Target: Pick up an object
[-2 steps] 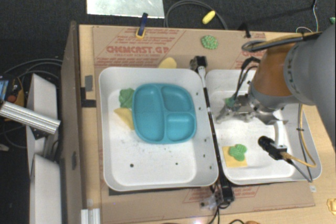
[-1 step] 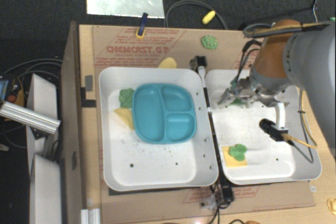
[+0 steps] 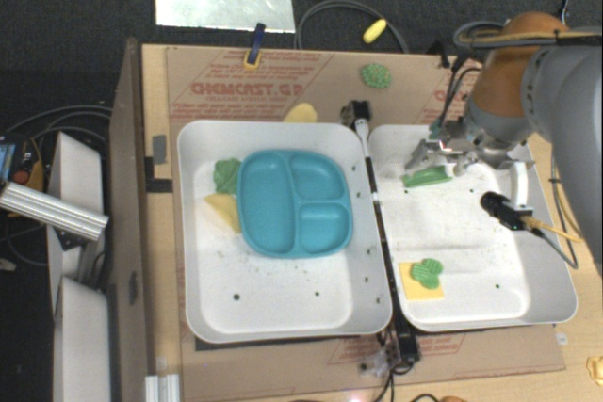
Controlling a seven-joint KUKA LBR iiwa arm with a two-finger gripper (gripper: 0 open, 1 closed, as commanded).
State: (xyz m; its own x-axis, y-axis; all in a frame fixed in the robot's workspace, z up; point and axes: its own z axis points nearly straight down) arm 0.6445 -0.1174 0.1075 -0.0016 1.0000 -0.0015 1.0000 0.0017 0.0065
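Observation:
In the right bin (image 3: 490, 297) a long green piece (image 3: 429, 176) lies near the far left corner. My gripper (image 3: 441, 152) hangs just above its far end, close to or touching it; whether the piece sits between the fingers is unclear. Nearer the front of the same bin a small green leafy toy (image 3: 429, 270) rests on a yellow square (image 3: 419, 285). The left bin (image 3: 273, 306) holds a teal divided plate (image 3: 294, 202), with a green piece (image 3: 226, 172) and a yellow piece (image 3: 222, 208) at the plate's left side.
On the cardboard behind the bins lie a green knobbly toy (image 3: 376, 75) and a pale yellow piece (image 3: 301, 114). A yellow object (image 3: 374, 31) lies on the dark floor beyond. The ridge between the bins (image 3: 375, 212) runs just left of the gripper.

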